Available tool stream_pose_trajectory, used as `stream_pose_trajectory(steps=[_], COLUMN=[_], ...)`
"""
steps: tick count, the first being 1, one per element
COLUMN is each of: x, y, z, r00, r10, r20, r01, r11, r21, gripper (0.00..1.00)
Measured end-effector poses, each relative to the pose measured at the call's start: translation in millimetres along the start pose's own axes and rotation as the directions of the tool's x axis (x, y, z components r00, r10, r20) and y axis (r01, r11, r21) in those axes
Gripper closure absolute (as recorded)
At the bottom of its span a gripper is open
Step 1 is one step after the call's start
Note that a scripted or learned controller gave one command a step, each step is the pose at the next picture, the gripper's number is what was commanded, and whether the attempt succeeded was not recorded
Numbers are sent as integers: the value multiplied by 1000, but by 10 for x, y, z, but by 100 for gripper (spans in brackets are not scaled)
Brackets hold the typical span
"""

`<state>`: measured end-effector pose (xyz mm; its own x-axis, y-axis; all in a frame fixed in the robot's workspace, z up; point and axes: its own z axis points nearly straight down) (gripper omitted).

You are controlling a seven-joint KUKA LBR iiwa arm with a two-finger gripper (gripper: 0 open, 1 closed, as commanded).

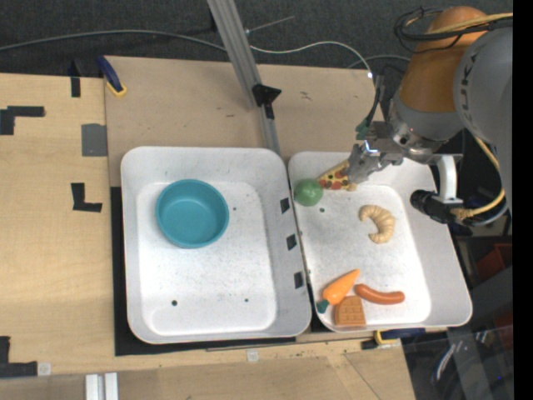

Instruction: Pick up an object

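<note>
Gripper (pixel 360 167) sits low over the far left corner of the right bin (pixel 441 294), right at the pizza slice (pixel 336 177); contact with the slice cannot be told, nor how the claw is set. Green ball (pixel 308 192) lies just left of the slice, near the bin's left wall. Croissant (pixel 379 222) mid-bin. Carrot (pixel 341 287), sausage (pixel 381 295) and waffle (pixel 351 311) cluster at the near edge. Left bin (pixel 137 248) holds a teal bowl (pixel 192 212).

Arm (pixel 450 65) reaching leftward, end effector (pixel 360 170) lowered
</note>
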<state>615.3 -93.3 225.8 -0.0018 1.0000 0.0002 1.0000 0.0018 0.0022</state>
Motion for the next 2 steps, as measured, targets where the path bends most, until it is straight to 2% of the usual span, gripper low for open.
stream_pose_trajectory(steps=[2], x=[1059], y=[113], z=[-168], r00=[1000], r10=[-5], r20=[-2], r01=[5], r11=[1000], r21=[3], gripper=[100])
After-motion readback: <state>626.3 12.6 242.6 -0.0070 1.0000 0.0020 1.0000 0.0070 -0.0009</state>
